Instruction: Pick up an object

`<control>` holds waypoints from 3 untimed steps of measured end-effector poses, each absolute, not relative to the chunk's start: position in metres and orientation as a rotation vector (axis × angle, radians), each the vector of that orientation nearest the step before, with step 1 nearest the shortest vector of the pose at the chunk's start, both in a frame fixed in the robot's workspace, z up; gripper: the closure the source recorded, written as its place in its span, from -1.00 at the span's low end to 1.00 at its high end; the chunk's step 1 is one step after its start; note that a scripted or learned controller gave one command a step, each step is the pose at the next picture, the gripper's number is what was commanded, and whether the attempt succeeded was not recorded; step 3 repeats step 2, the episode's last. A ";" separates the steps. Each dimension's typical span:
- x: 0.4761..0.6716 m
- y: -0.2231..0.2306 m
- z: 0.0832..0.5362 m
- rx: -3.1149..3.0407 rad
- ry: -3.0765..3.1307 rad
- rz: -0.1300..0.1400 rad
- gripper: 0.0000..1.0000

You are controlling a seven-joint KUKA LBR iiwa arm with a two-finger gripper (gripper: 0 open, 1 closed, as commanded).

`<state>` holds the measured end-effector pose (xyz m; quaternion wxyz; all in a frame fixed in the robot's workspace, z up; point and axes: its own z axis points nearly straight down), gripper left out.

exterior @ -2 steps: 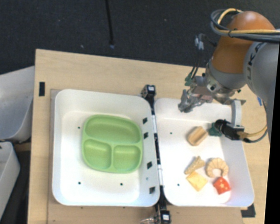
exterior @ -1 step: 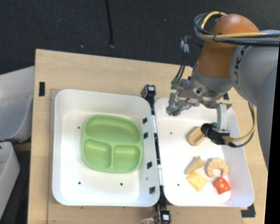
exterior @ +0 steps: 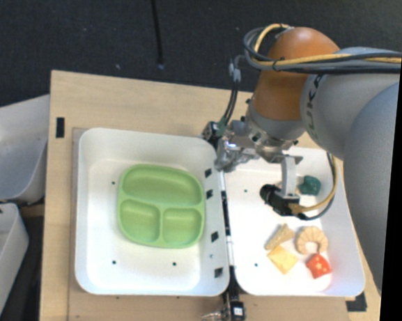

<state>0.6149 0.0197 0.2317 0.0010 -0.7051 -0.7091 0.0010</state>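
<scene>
Pale wooden tabletop (exterior: 67, 96): carries two shallow white bins side by side.

Left white bin (exterior: 95, 255): holds one light green plastic plate with three compartments (exterior: 161, 205). The plate lies flat near the bin's centre, clear of all four walls. It is the reference for the positions below.

Gripper (exterior: 228, 154): right of the plate and beyond its far right corner, over the far end of the seam where the two bins meet. It is apart from the plate. Whether it is spread or pressed together cannot be told from this angle, and nothing is seen pinched in it. Above it rises the grey arm (exterior: 353, 100) with its orange band (exterior: 294, 59), reaching in from the right of the plate.

Right white bin (exterior: 252, 217), right of the plate, holds five small loose things, all well apart from the gripper:
- Pale yellow wedge (exterior: 280, 235), level with the plate's near half.
- Deeper yellow block (exterior: 283, 260), just nearer the camera than the wedge and touching or almost touching it.
- Small teal lump (exterior: 311, 185), level with the plate's far edge.
- Tan curled piece like a pastry (exterior: 313, 239), just right of the wedge.
- Small red block (exterior: 319, 266), just beside the tan piece on its near side, farthest from the plate.
</scene>
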 end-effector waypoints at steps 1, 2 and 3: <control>0.603 0.071 0.245 -2.212 -2.229 -0.003 1.00; 0.604 0.067 0.244 -2.218 -2.224 -0.002 -1.00; 0.604 0.067 0.244 -2.218 -2.224 -0.002 -1.00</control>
